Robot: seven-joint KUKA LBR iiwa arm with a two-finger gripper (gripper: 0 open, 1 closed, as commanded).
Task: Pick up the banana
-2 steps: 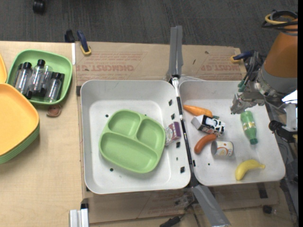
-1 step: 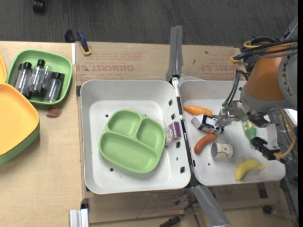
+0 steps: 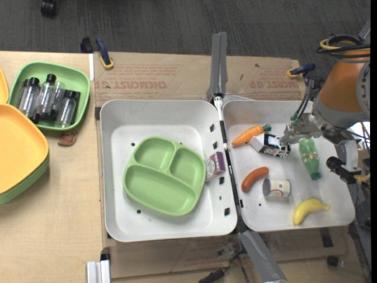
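The yellow banana (image 3: 308, 210) lies at the near right of the right bin (image 3: 347, 220), curved, with nothing touching it. My gripper (image 3: 293, 134) hangs over the far middle of that bin, right beside a small black and white carton (image 3: 273, 147) and left of a green bottle (image 3: 309, 157). It is well behind the banana and apart from it. The grey arm with its orange band (image 3: 346, 87) reaches in from the right.
The right bin also holds a carrot (image 3: 248, 135), a red sausage (image 3: 254, 178) and a tipped paper cup (image 3: 277, 188) just left of the banana. In the left bin (image 3: 112, 158) sit a green divided plate (image 3: 165, 175) and a purple carton (image 3: 217, 164).
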